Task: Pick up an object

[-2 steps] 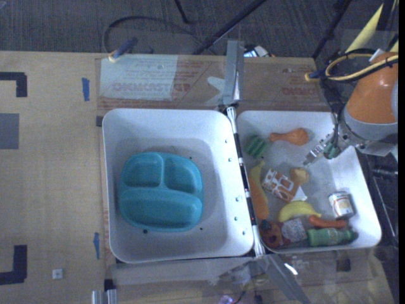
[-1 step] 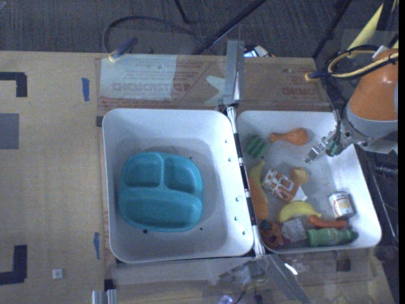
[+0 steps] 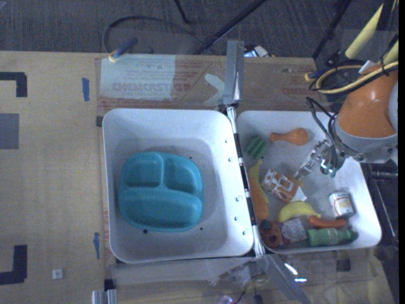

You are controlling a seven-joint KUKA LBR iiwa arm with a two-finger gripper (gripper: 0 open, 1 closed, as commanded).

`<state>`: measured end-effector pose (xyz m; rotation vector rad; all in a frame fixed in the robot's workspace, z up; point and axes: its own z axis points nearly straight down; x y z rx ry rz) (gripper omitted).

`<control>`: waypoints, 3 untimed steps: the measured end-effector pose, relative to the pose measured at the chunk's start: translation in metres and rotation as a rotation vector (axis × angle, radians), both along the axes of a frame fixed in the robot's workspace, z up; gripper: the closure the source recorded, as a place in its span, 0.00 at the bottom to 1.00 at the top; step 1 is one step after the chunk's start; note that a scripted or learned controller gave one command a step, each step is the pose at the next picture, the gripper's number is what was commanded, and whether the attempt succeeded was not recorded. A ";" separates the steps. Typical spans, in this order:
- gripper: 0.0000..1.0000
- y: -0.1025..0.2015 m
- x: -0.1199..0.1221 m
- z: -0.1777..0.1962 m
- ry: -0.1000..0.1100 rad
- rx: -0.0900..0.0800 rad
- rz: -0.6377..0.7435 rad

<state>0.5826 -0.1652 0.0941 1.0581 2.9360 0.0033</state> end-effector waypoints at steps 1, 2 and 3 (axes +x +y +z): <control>0.00 0.001 -0.004 -0.008 0.014 0.003 -0.001; 0.00 -0.019 0.040 0.024 0.016 0.005 0.011; 0.00 0.006 -0.024 -0.008 0.015 0.002 0.232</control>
